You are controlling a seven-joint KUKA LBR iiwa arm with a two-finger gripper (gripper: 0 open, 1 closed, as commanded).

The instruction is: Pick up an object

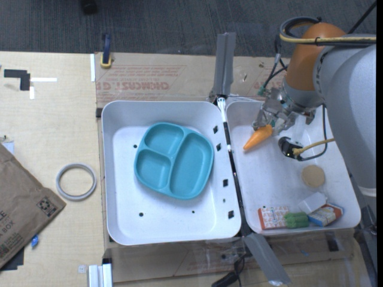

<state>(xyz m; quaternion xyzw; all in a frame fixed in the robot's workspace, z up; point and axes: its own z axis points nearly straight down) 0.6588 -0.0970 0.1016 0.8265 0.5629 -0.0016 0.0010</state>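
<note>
Orange carrot (258,138) — in right bin (341,178), top-left, between gripper (267,123) fingers, gripped | left bin (114,160) — blue divided plate (174,159) | tan bench (48,130), tape ring (76,180), dark floor beyond

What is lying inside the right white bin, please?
In the right bin: an orange carrot at the tool, a tan round disc, a green item and small packets. The arm covers the bin's far right part.

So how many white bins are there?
2: the left bin holds a blue plate; the right bin holds a carrot and small things, under the arm.
</note>
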